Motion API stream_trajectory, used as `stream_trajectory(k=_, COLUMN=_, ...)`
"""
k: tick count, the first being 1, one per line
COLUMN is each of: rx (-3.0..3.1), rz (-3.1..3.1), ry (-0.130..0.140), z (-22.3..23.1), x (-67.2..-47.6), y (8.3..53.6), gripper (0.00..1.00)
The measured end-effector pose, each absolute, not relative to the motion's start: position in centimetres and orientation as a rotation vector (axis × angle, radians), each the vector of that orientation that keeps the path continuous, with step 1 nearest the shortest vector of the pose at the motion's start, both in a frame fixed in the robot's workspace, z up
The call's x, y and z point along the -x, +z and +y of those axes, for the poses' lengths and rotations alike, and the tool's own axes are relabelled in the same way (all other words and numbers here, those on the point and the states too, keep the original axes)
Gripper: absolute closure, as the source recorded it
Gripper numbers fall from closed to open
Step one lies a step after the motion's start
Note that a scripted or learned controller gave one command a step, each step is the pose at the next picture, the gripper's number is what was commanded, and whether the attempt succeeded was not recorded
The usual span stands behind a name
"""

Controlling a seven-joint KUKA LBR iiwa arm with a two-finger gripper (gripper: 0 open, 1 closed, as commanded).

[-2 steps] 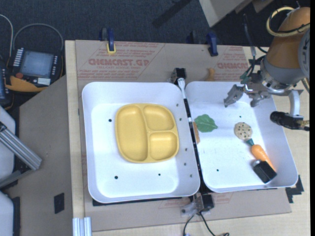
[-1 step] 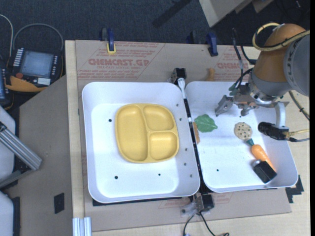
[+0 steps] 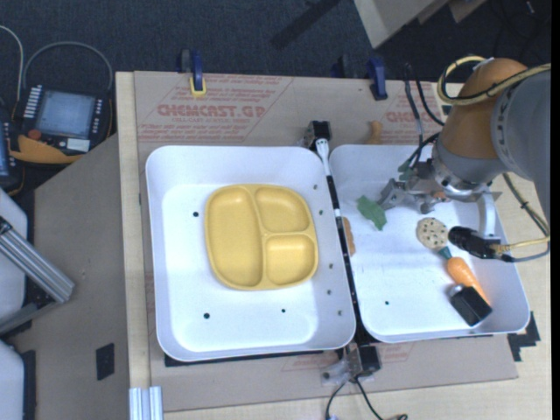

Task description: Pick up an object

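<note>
In the right bin (image 3: 411, 318) lie a small green piece (image 3: 371, 212), a round speckled beige disc (image 3: 430, 231), an orange carrot-shaped toy (image 3: 461, 270) and a black block (image 3: 471, 305). My gripper (image 3: 409, 193) hangs low over the back of this bin. It is just right of the green piece and just behind the disc. Nothing shows held in it. The grey wrist and orange band (image 3: 477, 103) rise behind it to the right.
The left bin (image 3: 175, 278) holds a yellow divided plate (image 3: 261, 234). A small brown item (image 3: 347, 234) rests on the seam between the bins. A dark connector with a yellow cable (image 3: 472, 241) crosses the right bin near the carrot. Clamps hold the cardboard base at the back.
</note>
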State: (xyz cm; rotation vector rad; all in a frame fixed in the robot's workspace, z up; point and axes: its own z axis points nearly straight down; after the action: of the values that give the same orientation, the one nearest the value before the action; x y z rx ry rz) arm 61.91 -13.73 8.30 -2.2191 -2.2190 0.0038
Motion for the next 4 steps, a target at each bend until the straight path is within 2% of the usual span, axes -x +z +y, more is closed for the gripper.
stream_trajectory(k=1, rx=2.222, rz=-2.223, ry=0.000, z=-13.7, x=-62.0, y=9.6, gripper=1.00)
stream_trajectory(k=3, rx=2.225, rz=-2.227, ry=-0.006, z=-14.7, x=-62.8, y=19.3, gripper=1.00)
stream_trajectory(k=4, rx=2.227, rz=-2.227, ry=-0.006, z=-15.2, x=-62.3, y=24.0, gripper=1.00)
